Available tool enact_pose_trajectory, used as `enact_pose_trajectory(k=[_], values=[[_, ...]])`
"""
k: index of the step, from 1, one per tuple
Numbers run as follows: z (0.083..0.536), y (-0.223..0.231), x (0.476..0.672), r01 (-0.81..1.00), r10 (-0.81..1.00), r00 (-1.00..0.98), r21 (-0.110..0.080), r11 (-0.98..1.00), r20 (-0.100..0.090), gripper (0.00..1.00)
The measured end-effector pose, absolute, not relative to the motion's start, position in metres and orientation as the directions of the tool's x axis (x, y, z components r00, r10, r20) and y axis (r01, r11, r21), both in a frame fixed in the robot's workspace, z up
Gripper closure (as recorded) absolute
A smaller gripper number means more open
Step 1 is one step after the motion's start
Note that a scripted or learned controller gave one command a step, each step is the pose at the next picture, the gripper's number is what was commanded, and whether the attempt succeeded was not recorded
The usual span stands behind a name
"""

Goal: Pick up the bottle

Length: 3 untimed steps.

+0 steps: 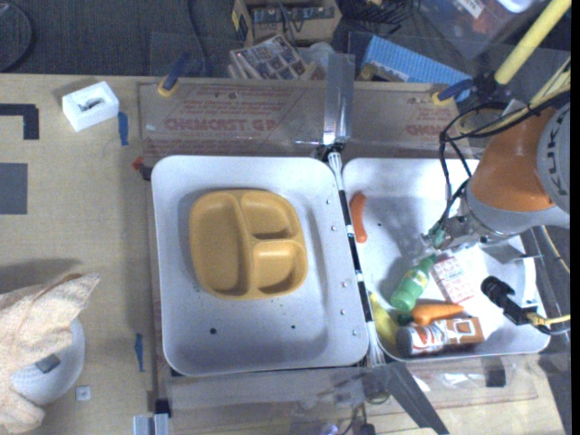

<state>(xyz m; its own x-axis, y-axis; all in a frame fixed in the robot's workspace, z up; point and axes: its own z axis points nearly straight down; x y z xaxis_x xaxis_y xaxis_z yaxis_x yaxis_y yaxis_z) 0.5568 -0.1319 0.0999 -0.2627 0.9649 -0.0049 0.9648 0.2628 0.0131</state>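
Gripper (444, 236) hangs low in the right bin (399, 193), just above the green bottle (412, 285) lying tilted beside the carrot (437, 313); finger spacing can't be told.

So the worktop (72, 225) carries two bins side by side. The left bin (181, 333) has a divided tray (246, 243) sitting roughly in its middle. The right bin (399, 188) is the busy one: a sausage-shaped piece (359, 217) lies along its left wall, the bottle (412, 284) rests tilted near the centre, a packet (453, 277) just to its right, and a carrot (437, 313) in front of both, touching a can (444, 335) lying on its side at the near wall. The claw (444, 236) hangs just behind the bottle and packet. A small box (91, 105) sits far left, behind the bins.
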Motion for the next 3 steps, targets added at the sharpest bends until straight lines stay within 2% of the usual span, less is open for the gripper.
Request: enact_pose_trajectory(k=[1, 2, 3], values=[[0.300, -0.095, 0.553, 0.947, 0.947, -0.320, 0.003, 0.320, -0.002, 1.00], [0.366, -0.068, 0.554, 0.718, 0.718, -0.696, 0.005, 0.696, -0.007, 1.00], [0.366, -0.068, 0.554, 0.719, 0.719, -0.695, 0.005, 0.695, -0.007, 0.00]])
